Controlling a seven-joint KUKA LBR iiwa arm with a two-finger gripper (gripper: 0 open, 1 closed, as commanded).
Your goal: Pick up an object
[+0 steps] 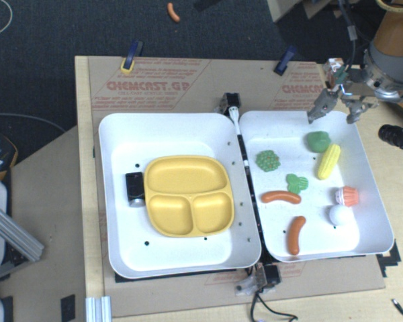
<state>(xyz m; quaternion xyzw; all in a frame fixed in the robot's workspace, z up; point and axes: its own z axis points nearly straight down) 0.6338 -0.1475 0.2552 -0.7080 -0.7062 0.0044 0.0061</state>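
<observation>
My gripper [336, 114] hangs open over the far edge of the right bin [369, 237], fingers spread with nothing between them. Just below it in that bin lie a green rounded piece [317, 140] and a yellow corn cob [328, 161]. Further toward the front are a green bumpy piece [268, 160], a small green broccoli [296, 182], two orange sausages [281, 196] [295, 235], a pink-orange piece [348, 196] and a white ball [338, 214].
The left bin [114, 227] holds a yellow divided plate [187, 194] and a black block [134, 186]. Clamps [129, 58] [285, 60] hold the brown board at the far side. A small orange item [173, 11] lies on the dark floor.
</observation>
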